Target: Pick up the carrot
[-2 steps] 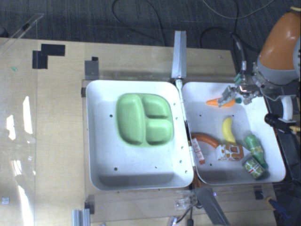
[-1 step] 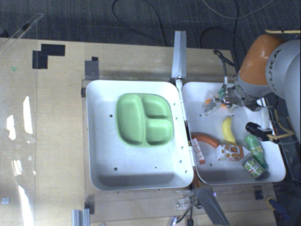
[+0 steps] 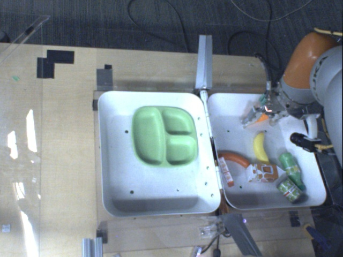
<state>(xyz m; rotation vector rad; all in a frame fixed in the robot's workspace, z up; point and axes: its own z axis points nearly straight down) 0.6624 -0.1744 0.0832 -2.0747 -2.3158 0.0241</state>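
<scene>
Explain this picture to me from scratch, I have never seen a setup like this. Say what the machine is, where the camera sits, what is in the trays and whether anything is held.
One camera looks down at a slant on a wooden bench. A grey robot arm with an orange band reaches in from the right. Its two-finger gripper hangs over the right shallow white bin, and a small orange carrot sits right at its tip; whether it is gripped is unclear. That bin also holds a yellow banana, a curved orange-red sausage-like piece, a small printed carton and two green containers. The left white bin holds a pale green sectioned plastic tray.
</scene>
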